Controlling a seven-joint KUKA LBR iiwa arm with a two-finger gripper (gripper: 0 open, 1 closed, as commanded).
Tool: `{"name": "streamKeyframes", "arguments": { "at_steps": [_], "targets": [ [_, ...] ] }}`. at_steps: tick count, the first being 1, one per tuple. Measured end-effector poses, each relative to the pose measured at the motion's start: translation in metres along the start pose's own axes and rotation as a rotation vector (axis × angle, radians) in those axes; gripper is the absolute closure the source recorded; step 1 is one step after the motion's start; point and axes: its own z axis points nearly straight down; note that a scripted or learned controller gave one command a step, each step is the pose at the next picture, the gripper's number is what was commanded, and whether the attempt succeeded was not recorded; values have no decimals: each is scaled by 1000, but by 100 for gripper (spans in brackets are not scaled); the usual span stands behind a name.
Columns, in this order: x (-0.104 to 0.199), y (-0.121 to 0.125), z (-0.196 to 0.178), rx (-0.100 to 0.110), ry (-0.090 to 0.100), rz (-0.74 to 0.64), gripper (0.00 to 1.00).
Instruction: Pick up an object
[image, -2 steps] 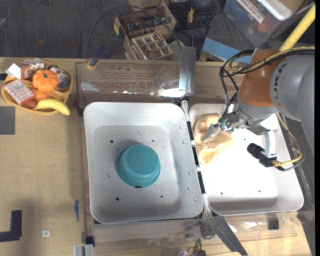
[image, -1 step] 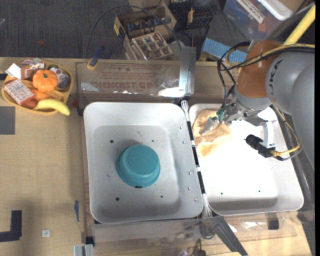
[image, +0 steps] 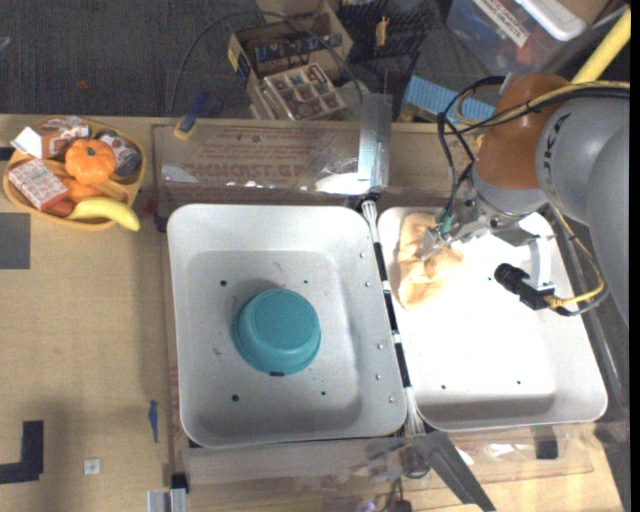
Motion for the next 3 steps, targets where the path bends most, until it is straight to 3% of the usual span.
{"name": "streamKeyframes", "arguments": {
  "at_steps": [1, 2, 3],
  "targets": [
    [34, 18, -108, 11, 3, -19, 100],
    [66, 29, -106, 9, 7, -593, 100],
    [109, 22, -140, 10, 5, -188, 100]
  ]
}}
